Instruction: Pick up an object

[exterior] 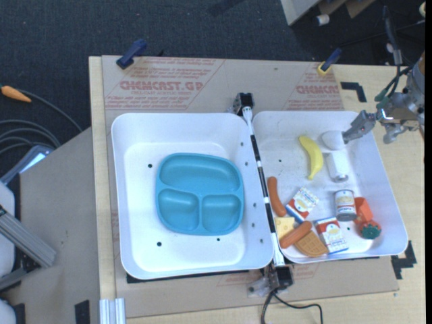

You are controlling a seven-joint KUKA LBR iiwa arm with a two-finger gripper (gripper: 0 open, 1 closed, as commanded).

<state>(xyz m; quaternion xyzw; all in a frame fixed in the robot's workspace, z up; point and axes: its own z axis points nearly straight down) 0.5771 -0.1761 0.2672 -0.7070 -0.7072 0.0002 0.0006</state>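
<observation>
Beside the curved yellow plastic banana (pixel 311 155) in the right white bin (pixel 385 174) I see a white cup (pixel 332 140) lying just right of it. My gripper (pixel 373 128) hovers farther right, fingers spread, pinching nothing. Below the banana lies an orange sausage (pixel 273 194); left, a blue divided tray (pixel 200 194).

Tabletop (pixel 169 79) bears two bins side by side. Left bin (pixel 128 181): divided tray (pixel 199 193) at centre. Right bin (pixel 388 187): banana (pixel 312 155) behind, sausage (pixel 273 196) left, can (pixel 344 204) right.
</observation>
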